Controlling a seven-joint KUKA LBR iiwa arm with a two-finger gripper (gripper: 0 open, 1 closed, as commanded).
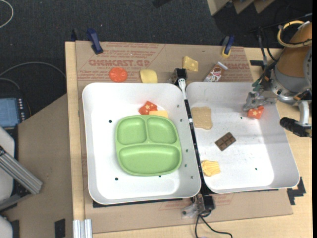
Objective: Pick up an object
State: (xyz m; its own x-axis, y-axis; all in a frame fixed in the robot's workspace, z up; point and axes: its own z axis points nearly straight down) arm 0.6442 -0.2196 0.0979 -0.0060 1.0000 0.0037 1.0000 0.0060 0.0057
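Resting in the right bin's [277, 172] far right part, small red-orange piece [255, 113] just beside and below the fingers [252, 101], whose opening cannot be told, brown chocolate bar [225, 141] nearby, green divided plate [147, 145] in left bin [99, 182].

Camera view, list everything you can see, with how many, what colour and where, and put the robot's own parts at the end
bins: 2, white, side by side on the bench
divided plate: 1, green, in the left bin
red piece: 1, red, left bin, at the plate's far edge
yellow block: 1, yellow, beside the red piece
flat tan piece: 1, tan, right bin
chocolate bar: 1, brown, middle of the right bin
ridged yellow piece: 1, yellow, right bin's near left part
orange-red item: 1, right bin, below the gripper
orange disc: 1, behind the left bin
clamps: 2, blue, bench's far edge
gripper: 1, grey, over the right bin's far right
arm: 1, grey with orange band
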